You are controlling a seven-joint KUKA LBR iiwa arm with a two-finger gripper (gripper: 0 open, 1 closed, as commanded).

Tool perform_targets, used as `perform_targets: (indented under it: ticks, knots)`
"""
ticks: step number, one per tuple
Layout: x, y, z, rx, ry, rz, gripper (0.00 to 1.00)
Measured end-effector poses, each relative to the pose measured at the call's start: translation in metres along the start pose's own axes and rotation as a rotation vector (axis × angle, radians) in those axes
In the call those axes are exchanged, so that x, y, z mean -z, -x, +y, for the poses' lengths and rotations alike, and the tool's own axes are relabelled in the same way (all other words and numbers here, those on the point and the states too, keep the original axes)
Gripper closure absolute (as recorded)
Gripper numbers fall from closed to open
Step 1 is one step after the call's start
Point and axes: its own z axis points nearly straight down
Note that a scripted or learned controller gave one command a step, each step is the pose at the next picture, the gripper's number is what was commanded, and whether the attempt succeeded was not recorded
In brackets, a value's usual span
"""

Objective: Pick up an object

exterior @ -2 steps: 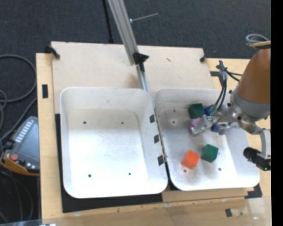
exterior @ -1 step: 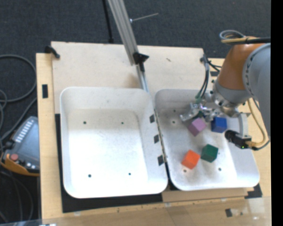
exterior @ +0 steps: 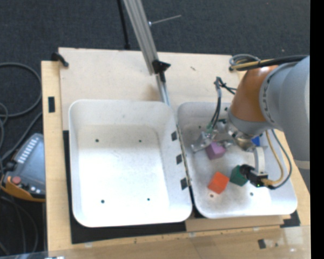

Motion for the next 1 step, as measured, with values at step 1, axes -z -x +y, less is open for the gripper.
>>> perform_targets:
  ticks: [1]
  knots:
    - [0.0116, 0.0020, 0.0011, -0.004, 0.001, 0.003, 1.00]
